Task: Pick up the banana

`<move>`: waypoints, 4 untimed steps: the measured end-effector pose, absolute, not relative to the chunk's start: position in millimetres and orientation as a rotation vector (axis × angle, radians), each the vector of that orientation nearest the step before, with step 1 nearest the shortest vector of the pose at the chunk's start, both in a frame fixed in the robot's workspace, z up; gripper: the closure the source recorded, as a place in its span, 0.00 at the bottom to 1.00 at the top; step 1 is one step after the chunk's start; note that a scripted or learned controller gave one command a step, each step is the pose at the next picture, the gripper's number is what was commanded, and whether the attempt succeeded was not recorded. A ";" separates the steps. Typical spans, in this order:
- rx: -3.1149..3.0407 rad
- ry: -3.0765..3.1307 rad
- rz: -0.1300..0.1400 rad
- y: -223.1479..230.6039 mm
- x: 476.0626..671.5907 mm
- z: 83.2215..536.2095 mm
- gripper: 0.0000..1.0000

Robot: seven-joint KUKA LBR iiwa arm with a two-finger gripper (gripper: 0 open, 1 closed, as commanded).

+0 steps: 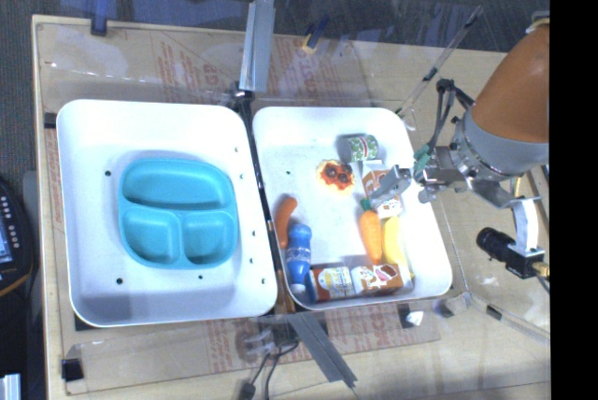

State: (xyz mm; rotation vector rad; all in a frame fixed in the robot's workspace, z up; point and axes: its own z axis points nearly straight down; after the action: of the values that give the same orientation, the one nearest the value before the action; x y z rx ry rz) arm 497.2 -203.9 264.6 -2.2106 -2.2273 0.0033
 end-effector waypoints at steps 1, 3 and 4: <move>-2.203 -2.233 0.005 -203.3 498.0 274.5 1.00; -1.921 -2.486 0.002 -207.9 627.5 270.5 1.00; -1.880 -2.518 0.001 -207.3 652.3 237.8 1.00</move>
State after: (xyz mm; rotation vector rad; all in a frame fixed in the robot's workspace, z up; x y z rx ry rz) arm 652.3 -207.3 237.8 -1.8798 -2.5182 0.0011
